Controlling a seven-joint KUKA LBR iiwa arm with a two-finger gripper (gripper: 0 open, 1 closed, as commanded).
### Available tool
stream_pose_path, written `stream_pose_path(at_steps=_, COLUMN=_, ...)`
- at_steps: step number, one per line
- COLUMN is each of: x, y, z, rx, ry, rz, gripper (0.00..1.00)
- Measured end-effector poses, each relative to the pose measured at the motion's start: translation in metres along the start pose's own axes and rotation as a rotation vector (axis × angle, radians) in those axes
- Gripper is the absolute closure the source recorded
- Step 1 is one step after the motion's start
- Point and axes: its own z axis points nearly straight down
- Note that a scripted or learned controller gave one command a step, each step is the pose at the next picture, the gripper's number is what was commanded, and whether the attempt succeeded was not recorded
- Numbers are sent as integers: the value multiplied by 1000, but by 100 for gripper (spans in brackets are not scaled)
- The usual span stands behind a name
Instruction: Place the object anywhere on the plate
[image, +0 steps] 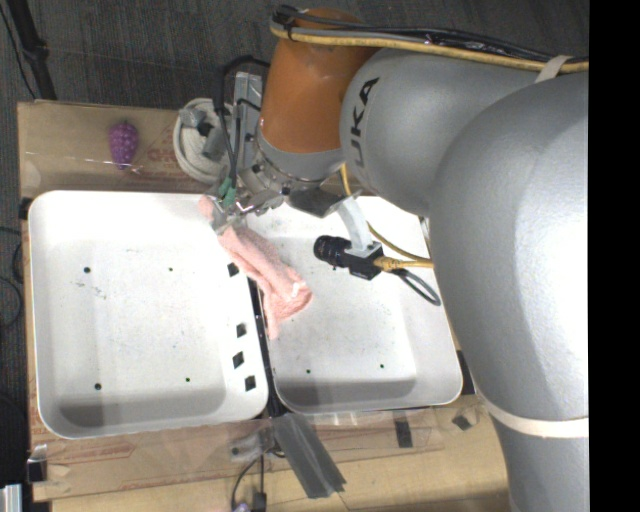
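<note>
A pink, floppy cloth-like object (268, 272) stretches from the gripper's tips down across the ridge between the two bins. Its upper end sits between the fingers of my gripper (228, 203), which is shut on it at the back of the bins, over the dividing ridge. The lower end lies on or just above the right bin's floor; I cannot tell which. A white round plate (193, 138) sits on the bench behind the left bin, partly hidden by the gripper body.
The left bin (130, 300) and right bin (400, 370) stand side by side. A small purple object (123, 143) lies on the bench at the back left. A black fitting with a yellow cable (350, 254) hangs over the right bin. The arm's bulk covers the right side.
</note>
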Motion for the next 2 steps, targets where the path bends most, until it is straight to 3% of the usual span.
stream_pose_path(at_steps=1, x=43, y=17, z=0, rx=0, ry=-1, rz=-405, gripper=100)
stream_pose_path(at_steps=2, x=90, y=18, z=3, rx=-1, ry=-2, rz=-808, gripper=100)
